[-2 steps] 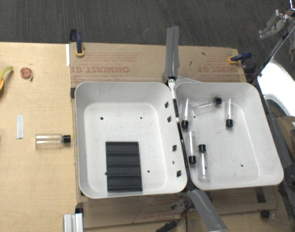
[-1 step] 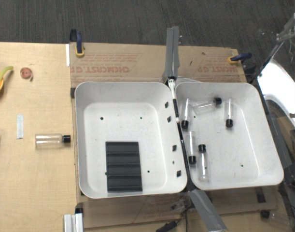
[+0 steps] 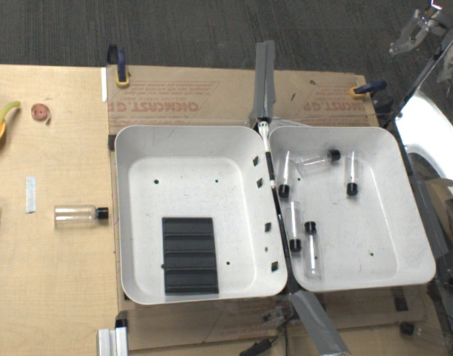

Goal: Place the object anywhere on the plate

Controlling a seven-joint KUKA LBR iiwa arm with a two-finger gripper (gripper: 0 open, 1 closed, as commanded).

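At the top right corner, a pale, blurred shape, probably the gripper [image 3: 413, 35], is hanging well away from both bins; whether it is open or closed cannot be told. Several clear, black-capped vials [image 3: 311, 245] are lying in the right bin [image 3: 393, 199]. The black ridged plate [image 3: 189, 254] is sitting bare in the left bin [image 3: 137, 199]. The task seems to be just starting: the next move calls for descending on one vial lying apart from the others. The frame edge is cutting off the arm.
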